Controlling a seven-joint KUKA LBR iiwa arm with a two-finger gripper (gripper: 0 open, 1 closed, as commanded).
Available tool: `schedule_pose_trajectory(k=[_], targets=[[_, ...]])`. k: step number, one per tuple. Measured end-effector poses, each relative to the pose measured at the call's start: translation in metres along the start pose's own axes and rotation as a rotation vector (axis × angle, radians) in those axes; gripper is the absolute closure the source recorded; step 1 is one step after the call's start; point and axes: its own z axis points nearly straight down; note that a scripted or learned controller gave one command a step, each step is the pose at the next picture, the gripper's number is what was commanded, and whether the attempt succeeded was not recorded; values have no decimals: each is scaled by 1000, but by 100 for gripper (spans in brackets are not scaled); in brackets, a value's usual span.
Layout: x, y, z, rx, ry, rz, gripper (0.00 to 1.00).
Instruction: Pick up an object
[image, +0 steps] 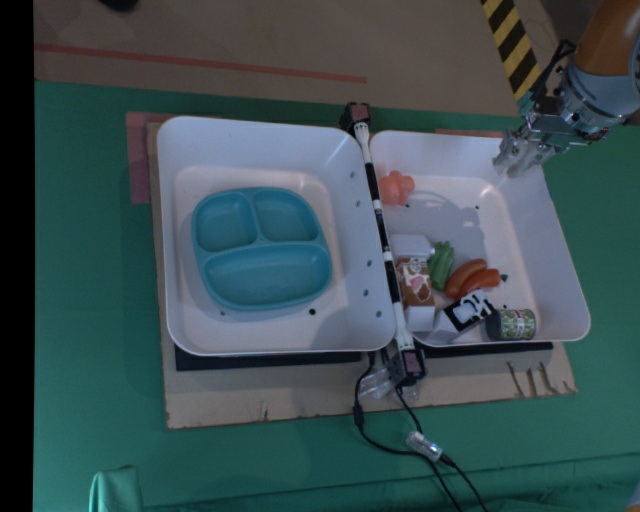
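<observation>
My gripper (512, 160) hangs over the far right rim of the right bin (540, 215), fingers open, with nothing between them. Well below it in that bin lie the objects: an orange flower-shaped toy (397, 186) near the divider, a white box (410, 246), a brown printed carton (414, 281), a green vegetable (441, 262), an orange carrot (470, 277), a black-and-white block (468, 311) and a small green can (516, 323) at the near right corner. All of them are apart from the gripper.
The left bin (180, 150) holds a teal divided plate (260, 248). A black-and-white bar (378, 225) runs between the bins. Cables (420, 445) trail off the near edge onto the green cloth. Yellow-black tape (512, 40) marks the floor at the back right.
</observation>
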Motion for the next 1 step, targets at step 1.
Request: schedule_pose_trajectory(k=[1], targets=[[0, -35, -6, 2, 1, 1, 100]])
